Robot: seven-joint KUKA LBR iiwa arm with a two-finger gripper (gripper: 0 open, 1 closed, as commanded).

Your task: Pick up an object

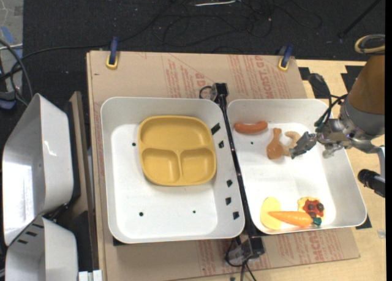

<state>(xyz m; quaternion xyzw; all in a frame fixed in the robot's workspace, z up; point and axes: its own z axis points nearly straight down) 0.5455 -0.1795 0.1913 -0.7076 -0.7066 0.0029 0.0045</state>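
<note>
White plastic, two shallow bins side by side on a cardboard-topped bench, seen from the one camera above.

Left bin (122,212): a yellow divided plate (177,150) is lying flat near its middle, three compartments, nothing in them.

Right bin (343,182): this is holding the candidates for picking. A toy sausage (251,128) is resting near the far edge. A brown drumstick-shaped toy (278,145) is lying just beside a smaller tan piece (293,134). At the near edge a carrot (290,217) is lying across a yellow slice (270,210), with a small red-and-dark item (313,206) touching its leafy end (too small to identify).

Gripper (303,145): it is hanging over the right bin's far right part, reaching in from the right, its dark fingertips pointing at the drumstick and tan piece. Nothing is sitting between the fingers; whether they are spread or closed I cannot tell at this size.

Risks, as judgement: the drumstick and tan piece are crowding each other, so a descent here is likely to nudge one aside or pinch both. The drumstick's rounded, tapering form is inviting a slip. The angled approach (fingers coming in sideways) is risking a push rather than a straddle.
</note>
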